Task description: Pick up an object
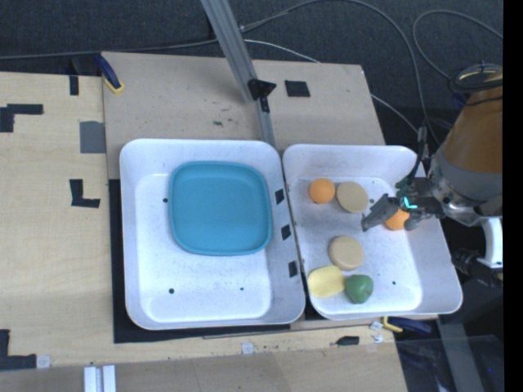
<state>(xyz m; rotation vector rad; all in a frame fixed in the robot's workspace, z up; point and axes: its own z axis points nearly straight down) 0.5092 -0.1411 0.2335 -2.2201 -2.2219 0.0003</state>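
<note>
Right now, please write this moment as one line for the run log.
arm: over right bin | pincer: low, beside small orange object, grasp unconfirmed | left bin: blue plate | task: pick pending

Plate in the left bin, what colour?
Plain light blue, no pattern. The plate shows in the camera view, lying flat in the left bin.

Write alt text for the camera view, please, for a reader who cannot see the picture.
The grey arm's gripper reaches from the right into the right shallow white bin, beside a small orange object. That bin also holds an orange ball, two beige round pieces, a yellow lump and a green lump. The left white bin holds a square blue plate.
</note>
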